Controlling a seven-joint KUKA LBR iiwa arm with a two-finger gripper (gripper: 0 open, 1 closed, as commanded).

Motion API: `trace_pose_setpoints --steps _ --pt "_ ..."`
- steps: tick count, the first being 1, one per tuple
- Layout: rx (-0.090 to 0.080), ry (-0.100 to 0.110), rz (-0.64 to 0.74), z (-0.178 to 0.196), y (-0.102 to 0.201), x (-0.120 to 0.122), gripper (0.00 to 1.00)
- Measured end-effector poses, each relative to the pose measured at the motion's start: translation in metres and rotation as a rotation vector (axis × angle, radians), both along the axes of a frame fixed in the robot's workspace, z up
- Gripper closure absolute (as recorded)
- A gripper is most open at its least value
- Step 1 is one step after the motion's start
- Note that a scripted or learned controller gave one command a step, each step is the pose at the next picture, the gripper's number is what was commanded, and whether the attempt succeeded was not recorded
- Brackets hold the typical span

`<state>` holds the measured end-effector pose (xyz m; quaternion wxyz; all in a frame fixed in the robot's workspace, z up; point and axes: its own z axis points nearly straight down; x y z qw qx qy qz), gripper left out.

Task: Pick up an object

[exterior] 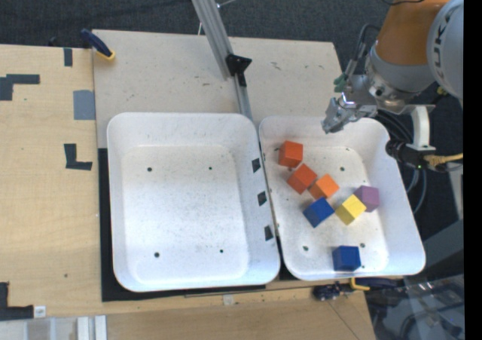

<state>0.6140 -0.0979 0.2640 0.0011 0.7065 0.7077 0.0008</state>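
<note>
1. The gripper [335,121] hangs over the upper rim of the right bin [399,203]; whether it is wide or narrow cannot be told.
2. Inside the right bin lie two orange-red cubes [291,154] [302,178], an orange cube [327,186], two blue cubes [318,212] [346,258], a yellow cube [350,209] and a purple cube [367,197].
3. The left bin [120,180] sits beside it.

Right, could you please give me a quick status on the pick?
Claw above right bin's far rim, holding nothing. Seven blocks loose in that bin; nearest is the red-orange block. Nothing in the way.
</note>
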Motion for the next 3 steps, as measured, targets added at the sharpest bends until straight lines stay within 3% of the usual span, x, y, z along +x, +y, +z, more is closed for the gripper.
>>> trace_pose_setpoints --steps 2,3 --pt "0.002 0.004 0.006 -0.005 0.118 -0.02 1.0" --pt "0.001 0.007 0.004 -0.02 0.161 -0.036 1.0"
